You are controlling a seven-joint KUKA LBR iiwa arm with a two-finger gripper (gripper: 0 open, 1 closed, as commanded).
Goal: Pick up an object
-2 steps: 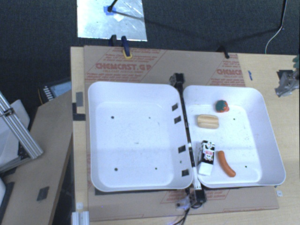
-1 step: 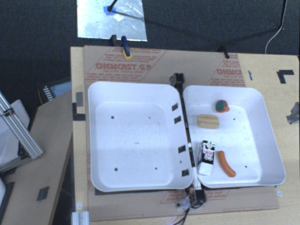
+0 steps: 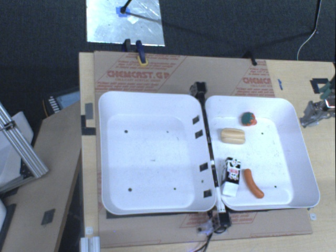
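Claw [image 3: 317,112], perhaps, cropped at right edge.

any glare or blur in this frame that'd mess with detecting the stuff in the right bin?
Camera view: glare sits on the foil sheet above the bench, away from the bins. Right bin is evenly lit with soft shadows. Whole frame is a bit soft; the sausage, bun and carton contrast well with the white, but the carton's print is unreadable.
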